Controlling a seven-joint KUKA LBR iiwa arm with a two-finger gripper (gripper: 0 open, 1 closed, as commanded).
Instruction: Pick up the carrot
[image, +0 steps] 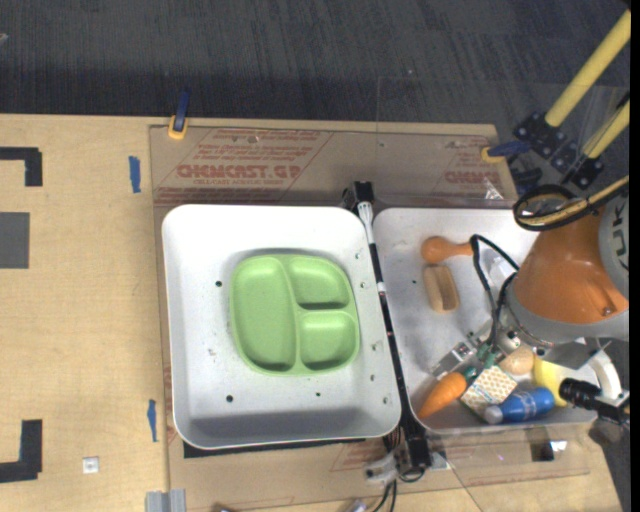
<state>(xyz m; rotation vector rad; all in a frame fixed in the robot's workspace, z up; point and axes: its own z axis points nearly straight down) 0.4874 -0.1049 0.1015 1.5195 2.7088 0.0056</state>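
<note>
The orange carrot (443, 394) lies in the right bin (400, 262) near its front left corner, pointing toward the front left. Its thick end rests against a checkered cracker-like piece (491, 386). My gripper (477, 353) hangs just above and behind the carrot's thick end, under the arm's orange band (565, 272). The arm's body hides much of the gripper. Nothing can be seen held in it.
The left bin (190, 300) holds a green divided plate (294, 312). In the right bin lie an orange drumstick-shaped toy (443, 248), a tan block (440, 290), a blue bottle (522, 405) and a yellow item (549, 375). A black cable (484, 262) loops near the arm.
</note>
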